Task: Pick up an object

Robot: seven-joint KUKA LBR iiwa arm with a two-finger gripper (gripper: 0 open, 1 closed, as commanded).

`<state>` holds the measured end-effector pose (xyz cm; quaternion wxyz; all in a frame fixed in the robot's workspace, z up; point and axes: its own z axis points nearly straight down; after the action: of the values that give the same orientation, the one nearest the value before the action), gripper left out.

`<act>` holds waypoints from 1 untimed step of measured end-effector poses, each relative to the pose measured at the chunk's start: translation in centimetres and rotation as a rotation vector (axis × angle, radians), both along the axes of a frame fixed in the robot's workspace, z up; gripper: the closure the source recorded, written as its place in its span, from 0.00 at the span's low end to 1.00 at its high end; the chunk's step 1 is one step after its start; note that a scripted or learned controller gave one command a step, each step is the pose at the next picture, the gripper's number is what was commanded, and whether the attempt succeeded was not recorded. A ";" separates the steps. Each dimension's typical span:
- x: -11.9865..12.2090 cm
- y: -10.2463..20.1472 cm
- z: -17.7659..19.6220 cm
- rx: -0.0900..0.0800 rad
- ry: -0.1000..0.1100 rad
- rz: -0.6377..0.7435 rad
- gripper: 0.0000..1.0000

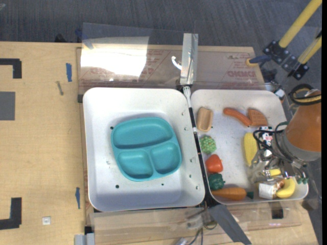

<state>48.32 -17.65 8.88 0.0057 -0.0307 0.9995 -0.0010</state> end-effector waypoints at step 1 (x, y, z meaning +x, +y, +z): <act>0.9 0.2 0.5 -0.004 -0.027 0.005 0.00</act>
<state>49.19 -17.44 9.34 0.0192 -0.0330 0.9993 -0.0032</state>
